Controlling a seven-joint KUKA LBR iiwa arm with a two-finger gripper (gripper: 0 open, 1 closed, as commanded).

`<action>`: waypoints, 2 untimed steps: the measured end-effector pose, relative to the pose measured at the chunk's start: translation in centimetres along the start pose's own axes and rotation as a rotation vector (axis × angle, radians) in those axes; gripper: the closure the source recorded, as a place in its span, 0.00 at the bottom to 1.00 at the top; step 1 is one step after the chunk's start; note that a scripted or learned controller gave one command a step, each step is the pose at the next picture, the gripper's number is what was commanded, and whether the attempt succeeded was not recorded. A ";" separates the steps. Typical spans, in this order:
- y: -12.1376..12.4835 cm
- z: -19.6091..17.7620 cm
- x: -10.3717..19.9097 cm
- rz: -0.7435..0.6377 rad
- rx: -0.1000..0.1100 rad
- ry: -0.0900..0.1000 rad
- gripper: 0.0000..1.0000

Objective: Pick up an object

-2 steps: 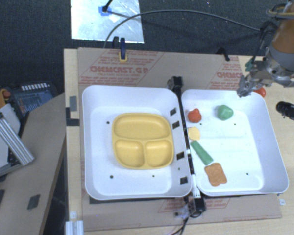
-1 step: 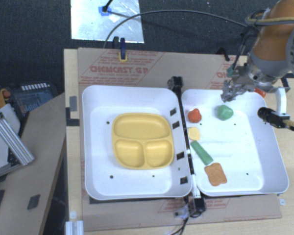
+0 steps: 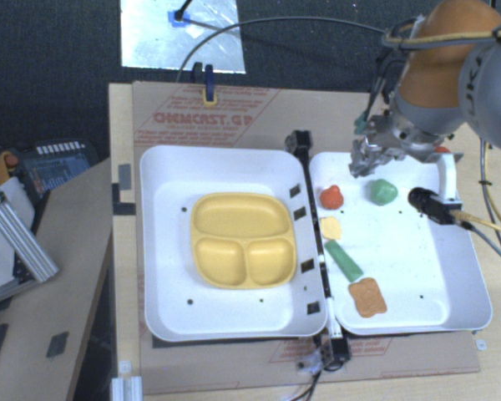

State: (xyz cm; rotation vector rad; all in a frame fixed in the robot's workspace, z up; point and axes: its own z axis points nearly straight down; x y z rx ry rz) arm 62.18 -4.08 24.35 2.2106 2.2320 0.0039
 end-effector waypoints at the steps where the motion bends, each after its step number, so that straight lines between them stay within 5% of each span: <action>1: -0.5 -0.4 5.1 0.000 0.001 0.001 1.00; 2: -2.7 0.7 10.6 0.002 0.003 -0.001 1.00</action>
